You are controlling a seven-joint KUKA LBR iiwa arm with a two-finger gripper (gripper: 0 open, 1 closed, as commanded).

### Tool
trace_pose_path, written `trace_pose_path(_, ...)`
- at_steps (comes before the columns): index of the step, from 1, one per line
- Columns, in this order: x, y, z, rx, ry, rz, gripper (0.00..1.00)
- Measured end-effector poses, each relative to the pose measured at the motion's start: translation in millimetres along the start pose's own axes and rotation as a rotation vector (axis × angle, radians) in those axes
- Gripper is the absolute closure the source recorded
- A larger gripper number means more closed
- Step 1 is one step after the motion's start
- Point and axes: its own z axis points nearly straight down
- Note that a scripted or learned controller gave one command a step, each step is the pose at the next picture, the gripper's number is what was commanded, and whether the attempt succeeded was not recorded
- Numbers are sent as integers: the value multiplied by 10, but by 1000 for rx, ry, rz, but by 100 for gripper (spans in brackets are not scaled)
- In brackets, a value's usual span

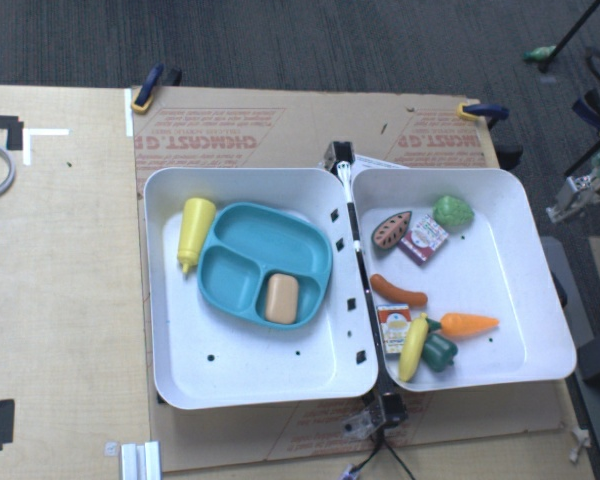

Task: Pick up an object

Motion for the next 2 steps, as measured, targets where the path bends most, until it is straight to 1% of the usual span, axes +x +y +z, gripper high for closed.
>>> trace_pose_path(2,-9,19,-190,-2,-5,-4,100)
